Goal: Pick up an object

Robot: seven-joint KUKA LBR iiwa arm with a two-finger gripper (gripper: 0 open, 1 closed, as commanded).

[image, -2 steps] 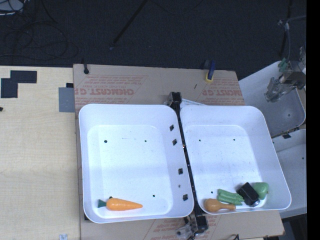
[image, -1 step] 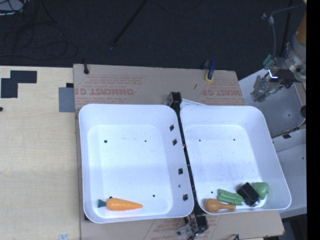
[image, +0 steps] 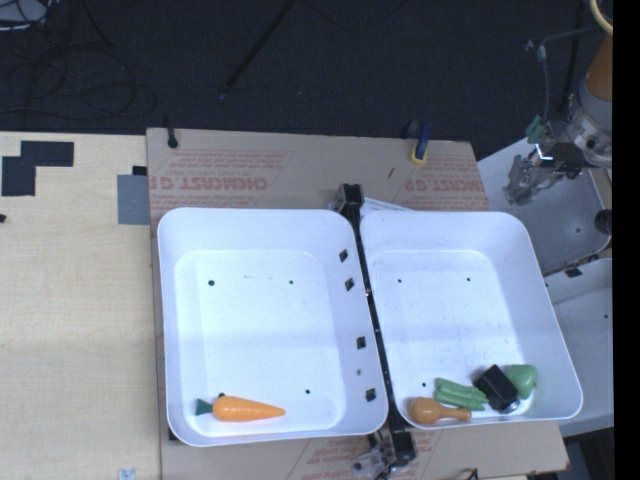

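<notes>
Left bin (image: pixel 180 268): a shallow white tray is seen on the left of the bench, touching the right bin along a black clipped seam down the middle.
Right bin (image: pixel 540 298): a matching white tray is set on the right; its near right corner is where several small things are gathered.
Toy carrot (image: pixel 248 409): an orange carrot with a dark green stub is lying on its side in the near left corner of the left bin, its tip pointed right.
Orange gourd (image: pixel 436 412): a small orange pear-shaped toy is lying at the near edge of the right bin, its neck pointed right.
Green pod (image: pixel 459 394): a green ridged piece is laid just behind the gourd and touching the black block.
Black block (image: pixel 497 387): a dark boxy item is resting tilted between the green pod and the green lump.
Green lump (image: pixel 522 377): a rounded green piece is seen just right of the black block.
Arm (image: pixel 597 68): it is seen at the far right, well apart from both bins, past the right bin's far corner.
Gripper (image: pixel 527 180): it is held over the grey surface outside the bins; whether the claw is open or closed cannot be told, and nothing is seen in it.
Cardboard sheet (image: pixel 300 173): a brown printed sheet is laid under both bins.
</notes>
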